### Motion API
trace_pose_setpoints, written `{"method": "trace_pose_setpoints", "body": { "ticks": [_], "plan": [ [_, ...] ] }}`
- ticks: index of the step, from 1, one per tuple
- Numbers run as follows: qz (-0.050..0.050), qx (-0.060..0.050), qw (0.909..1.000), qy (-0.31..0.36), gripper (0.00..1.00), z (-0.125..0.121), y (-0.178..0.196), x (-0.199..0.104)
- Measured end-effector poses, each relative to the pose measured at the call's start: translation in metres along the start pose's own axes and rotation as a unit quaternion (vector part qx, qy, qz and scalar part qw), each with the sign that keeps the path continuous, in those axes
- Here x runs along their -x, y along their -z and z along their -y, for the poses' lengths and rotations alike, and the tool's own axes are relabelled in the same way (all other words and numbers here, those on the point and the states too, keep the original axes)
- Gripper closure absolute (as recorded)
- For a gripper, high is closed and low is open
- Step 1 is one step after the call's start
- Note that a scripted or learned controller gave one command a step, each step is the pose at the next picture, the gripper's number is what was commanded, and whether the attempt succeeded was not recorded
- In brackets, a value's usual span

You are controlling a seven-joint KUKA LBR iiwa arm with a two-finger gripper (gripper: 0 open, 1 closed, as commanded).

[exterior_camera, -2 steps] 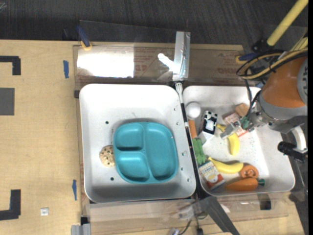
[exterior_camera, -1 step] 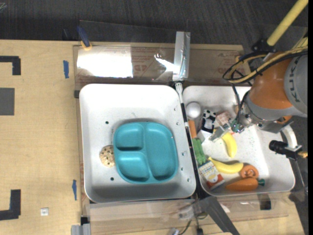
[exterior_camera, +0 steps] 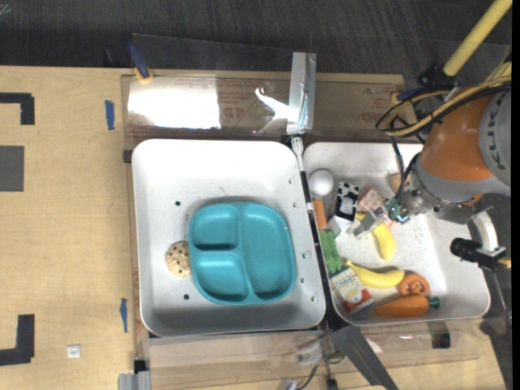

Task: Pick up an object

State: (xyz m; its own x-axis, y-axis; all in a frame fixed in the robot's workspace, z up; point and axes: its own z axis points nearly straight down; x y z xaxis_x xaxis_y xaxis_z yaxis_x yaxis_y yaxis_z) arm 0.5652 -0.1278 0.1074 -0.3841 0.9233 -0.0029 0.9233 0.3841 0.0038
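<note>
1. Two white bins sit side by side on the bench [exterior_camera: 57, 218]. The left bin [exterior_camera: 162, 169] and the right bin [exterior_camera: 463, 299] meet at a shared rim near centre frame.
2. The left bin holds a teal divided tray [exterior_camera: 241, 252], three compartments, lying flat a little toward 6 o'clock of the bin's middle.
3. A round cookie [exterior_camera: 178, 258], pale with dark specks, lies at the tray's 9 o'clock, touching or just beside its edge.
4. The arm [exterior_camera: 467, 157], grey with an orange band, enters from 3 o'clock and reaches down into the right bin.
5. The gripper [exterior_camera: 375, 222] is low among the clutter in the bin's middle. A small yellow piece [exterior_camera: 384, 242] lies directly at its 6 o'clock, right at the tip. Cannot tell whether the gripper is clenched, released or grasping anything; wiring and the wrist blur the tip.
6. Right bin contents, along the shared rim: a white ball [exterior_camera: 322, 183] at 12 o'clock, a black-and-white item [exterior_camera: 347, 195] beside it, a green item [exterior_camera: 331, 250] lower down.
7. Toward 6 o'clock: a banana [exterior_camera: 376, 277], a small carton [exterior_camera: 348, 287] at its 8 o'clock, and an orange carrot-like toy [exterior_camera: 404, 304] along the bottom wall.
8. A red-orange round piece [exterior_camera: 413, 284] touches the banana's right end.
</note>
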Motion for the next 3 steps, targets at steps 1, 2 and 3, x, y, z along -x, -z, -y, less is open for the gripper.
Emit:
{"method": "trace_pose_setpoints", "body": {
  "ticks": [1, 2, 3],
  "plan": [
    [0.001, 0.002, 1.0000, 0.000, 1.00, -0.001, 0.010, 0.000],
    [0.000, -0.001, 1.0000, -0.005, 1.00, -0.025, 0.013, 0.020],
    [0.000, 0.003, 0.9997, -0.024, 1.00, -0.104, 0.081, -0.020]
  ]
}}
